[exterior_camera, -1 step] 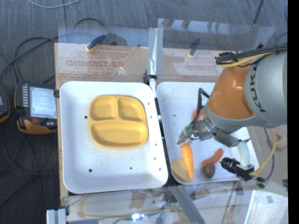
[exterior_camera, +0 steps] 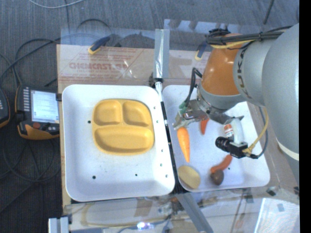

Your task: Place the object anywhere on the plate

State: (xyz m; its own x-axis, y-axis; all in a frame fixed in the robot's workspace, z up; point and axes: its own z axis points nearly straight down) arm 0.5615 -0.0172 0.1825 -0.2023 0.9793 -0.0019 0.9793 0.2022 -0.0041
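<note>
A yellow plate (exterior_camera: 123, 126) with three compartments lies in the left white bin (exterior_camera: 77, 178). In the right bin (exterior_camera: 252, 174) an orange carrot (exterior_camera: 184, 145) lies lengthwise near the left wall. My gripper (exterior_camera: 183, 116) hangs just above the carrot's far end, under the arm's orange band. The carrot rests on the bin floor.
The right bin also has a small red pepper (exterior_camera: 204, 125), a white bottle (exterior_camera: 232, 129), a reddish sausage (exterior_camera: 221, 163), a dark round item (exterior_camera: 216, 177) and a tan disc (exterior_camera: 189, 176). A black part (exterior_camera: 232, 146) of the arm hangs over this bin. A raised divider (exterior_camera: 166, 130) separates the bins.
</note>
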